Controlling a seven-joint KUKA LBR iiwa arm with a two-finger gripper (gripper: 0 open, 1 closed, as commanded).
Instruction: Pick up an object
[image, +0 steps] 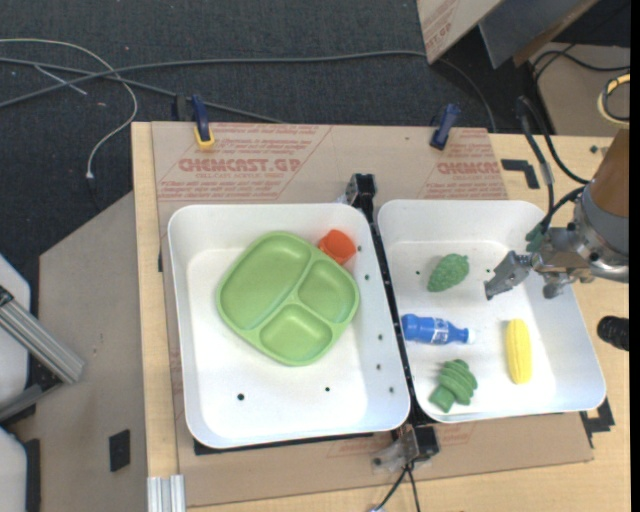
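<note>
The gripper (526, 276) hung spread and empty over the right bin (585, 345), with the corn (518, 350) at its six o'clock, so a descent from there risked closing on bare floor.

The right bin (560, 400) holds four loose things, all lying flat on its floor. A green bumpy fruit (448, 272) lies toward the back, near the middle. Below it a blue bottle (433, 330) with a white cap rests on its side by the left wall. A green leafy toy (454, 385) sits near the front. A yellow corn cob (518, 350) lies lengthwise toward the right.
</note>
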